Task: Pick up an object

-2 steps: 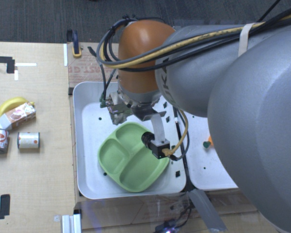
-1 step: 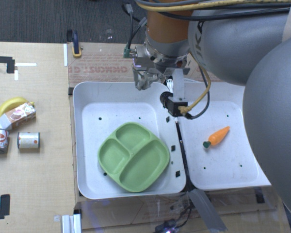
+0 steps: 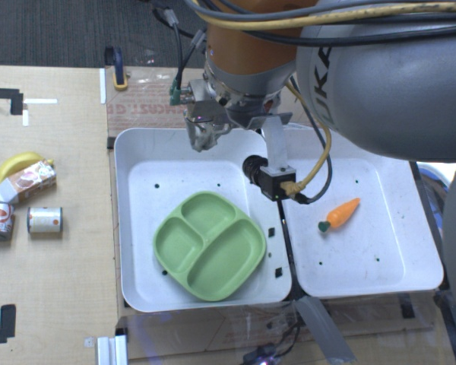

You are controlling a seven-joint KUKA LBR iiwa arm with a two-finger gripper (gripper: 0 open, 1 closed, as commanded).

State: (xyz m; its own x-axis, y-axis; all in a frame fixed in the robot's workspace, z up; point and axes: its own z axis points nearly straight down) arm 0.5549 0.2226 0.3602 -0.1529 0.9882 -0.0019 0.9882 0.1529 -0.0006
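Hand over the left bin's far rim, nothing seen held.

The hand (image 3: 204,134) is seen at the back edge of the left bin (image 3: 137,280); whether it is released or clenched cannot be told. A plate (image 3: 209,244) lies nearer the camera, close below it. A carrot (image 3: 340,214) lies in the right bin (image 3: 410,272), well apart, its long axis slanted.

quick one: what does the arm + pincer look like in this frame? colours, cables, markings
Grey arm with an orange band above the wrist. Black and yellowish cables loop across it, one curling down to a small black box. Dark lettering on the grey shell, partly cut off. The pincer is bare grey metal.
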